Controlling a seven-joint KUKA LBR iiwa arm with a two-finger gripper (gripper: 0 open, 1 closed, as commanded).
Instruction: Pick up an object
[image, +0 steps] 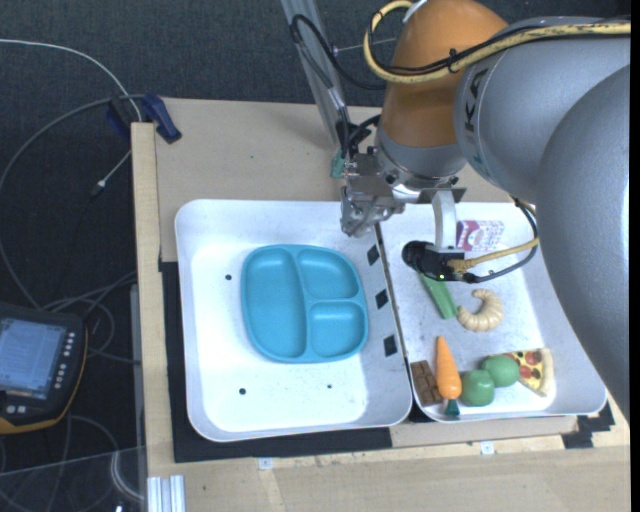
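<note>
My gripper (357, 226) hangs over the far end of the divider between the two bins, just beyond the upper right corner of the blue divided plate (305, 300) lying in the left bin (205, 330). In the right bin (560, 320) lie a pink-and-white carton (483, 236), a green stick (438, 297), a croissant (482, 311), a carrot (447, 369), a green round fruit (490, 381), a pizza slice (532, 369) and a brown chocolate bar (425, 381). Nothing is visibly held.
The grey arm with its orange band (440, 90) covers the far right side of the right bin. A black part with cables (428, 259) hangs off the wrist above the green stick. Black markers (383, 300) run along the divider.
</note>
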